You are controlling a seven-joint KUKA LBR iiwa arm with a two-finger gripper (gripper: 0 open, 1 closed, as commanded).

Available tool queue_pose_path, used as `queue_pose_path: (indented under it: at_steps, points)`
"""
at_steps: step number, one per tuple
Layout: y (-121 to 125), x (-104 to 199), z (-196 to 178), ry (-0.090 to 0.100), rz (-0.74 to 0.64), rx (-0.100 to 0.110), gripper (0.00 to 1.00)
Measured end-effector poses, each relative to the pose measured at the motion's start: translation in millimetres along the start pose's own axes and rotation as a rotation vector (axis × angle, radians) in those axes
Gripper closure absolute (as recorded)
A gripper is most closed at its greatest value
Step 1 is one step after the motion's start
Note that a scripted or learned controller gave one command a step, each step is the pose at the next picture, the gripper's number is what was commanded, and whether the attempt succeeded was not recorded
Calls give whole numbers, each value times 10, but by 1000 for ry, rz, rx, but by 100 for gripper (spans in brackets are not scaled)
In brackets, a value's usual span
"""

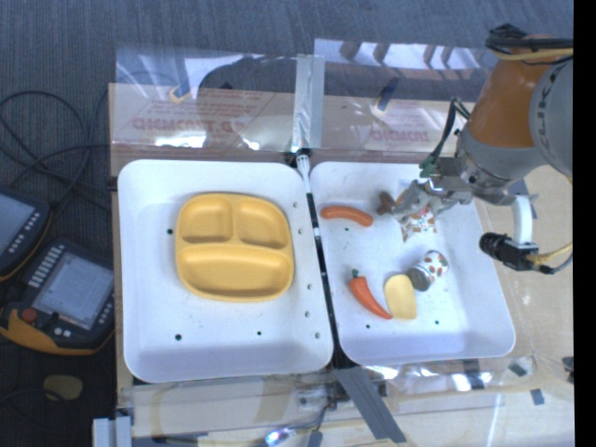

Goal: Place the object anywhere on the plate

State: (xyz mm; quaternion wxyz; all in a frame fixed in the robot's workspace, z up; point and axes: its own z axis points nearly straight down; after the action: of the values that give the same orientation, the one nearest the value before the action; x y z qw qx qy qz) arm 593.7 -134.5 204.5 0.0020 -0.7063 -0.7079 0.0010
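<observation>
A yellow divided plate (233, 246) lies in the left bin (149, 343). In the right bin (484, 333), my gripper (416, 205) hangs low over the upper middle. Right under it is a small white piece with red specks (420, 224), and I cannot tell whether they touch. A small brown piece (384, 200) sits just left of the gripper. Also in that bin are an orange-red sausage (346, 215), a carrot (369, 297), a pale yellow piece (400, 297) and a round white, red-spotted object (430, 268).
The grey arm with its orange band (510, 110) reaches in from the upper right. A black cable connector (503, 247) hangs over the right bin's right rim. Taped plastic sheeting (307, 110) lines the far side of the bench. A pendant (56, 287) lies at the left.
</observation>
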Motion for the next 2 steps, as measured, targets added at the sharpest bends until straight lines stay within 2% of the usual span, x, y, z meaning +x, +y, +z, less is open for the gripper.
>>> queue_pose_path:
  at_steps: [1, 2]
  points:
    - [-773, 1075, 242, -2, 0, 3, 100]
    - [-401, 1780, 230, -2, -1, 1, 100]
